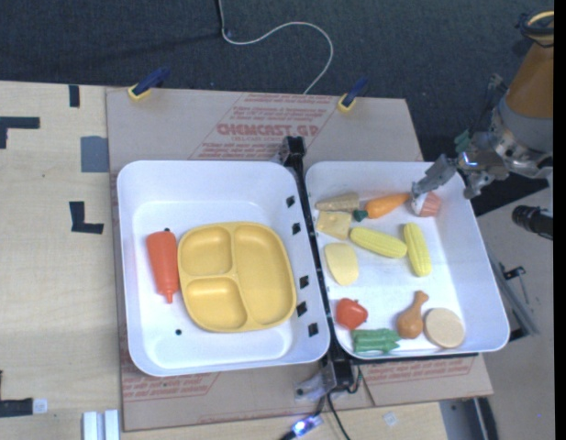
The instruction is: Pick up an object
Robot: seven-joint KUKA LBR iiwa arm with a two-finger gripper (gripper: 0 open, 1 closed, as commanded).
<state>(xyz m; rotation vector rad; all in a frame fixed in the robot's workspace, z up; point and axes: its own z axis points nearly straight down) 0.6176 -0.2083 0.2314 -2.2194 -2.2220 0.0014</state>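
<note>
The left shallow white plastic bin (136, 191) bears an orange plastic sausage (161, 264) beside a yellow divided plate (237, 276) (both well apart from the arm). In the right white bin (480, 255), a small pink plastic piece (429, 205) lies touching the two-finger gripper (427, 189); whether its fingers are spread, I cannot tell. Judged: the approach step; next, closing squarely on that piece.

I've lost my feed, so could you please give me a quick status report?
Gripper over right bin's far edge, nothing seen held. Pink piece right below it. Carrot just beside.
</note>
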